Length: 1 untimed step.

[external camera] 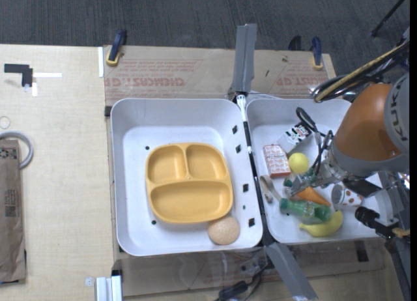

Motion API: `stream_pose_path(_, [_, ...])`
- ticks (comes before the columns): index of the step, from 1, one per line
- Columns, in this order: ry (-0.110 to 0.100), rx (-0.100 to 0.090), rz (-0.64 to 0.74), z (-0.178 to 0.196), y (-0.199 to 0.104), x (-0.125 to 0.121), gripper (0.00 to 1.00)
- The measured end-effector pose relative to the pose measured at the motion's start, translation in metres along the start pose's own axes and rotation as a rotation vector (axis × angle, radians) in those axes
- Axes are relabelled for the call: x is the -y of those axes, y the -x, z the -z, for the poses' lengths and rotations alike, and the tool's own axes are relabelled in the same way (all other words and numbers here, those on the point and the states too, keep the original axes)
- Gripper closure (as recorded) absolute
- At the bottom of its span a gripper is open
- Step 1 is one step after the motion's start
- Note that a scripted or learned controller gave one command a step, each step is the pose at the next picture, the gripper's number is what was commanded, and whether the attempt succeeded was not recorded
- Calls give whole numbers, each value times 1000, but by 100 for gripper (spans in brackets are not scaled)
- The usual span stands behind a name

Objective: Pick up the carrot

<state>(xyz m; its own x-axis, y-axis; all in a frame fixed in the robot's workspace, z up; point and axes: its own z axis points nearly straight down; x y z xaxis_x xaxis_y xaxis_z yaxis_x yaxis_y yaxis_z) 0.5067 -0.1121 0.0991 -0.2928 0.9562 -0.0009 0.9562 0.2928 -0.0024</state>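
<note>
The orange carrot (pixel 313 196) lies in the right bin (pixel 267 112), between a yellow ball (pixel 298 163) and a green bottle (pixel 305 209). My gripper (pixel 307 181) hangs low over the carrot's upper left end, right above it or touching it. The wrist hides part of the carrot. The arm, with its orange band (pixel 365 127), comes in from the right and covers the bin's right side.
Around the carrot lie a yellow banana (pixel 322 225), a red-and-white box (pixel 276 160), a white carton (pixel 296 135), a brown stick (pixel 268 189) and a spotted white cup (pixel 348 195). The left bin (pixel 120 163) holds a yellow divided plate (pixel 189 182) and a tan bun (pixel 224 231).
</note>
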Motion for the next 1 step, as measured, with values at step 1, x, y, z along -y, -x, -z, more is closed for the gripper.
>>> stream_pose_path(1, [0,1,-135,144,-47,-19,100])
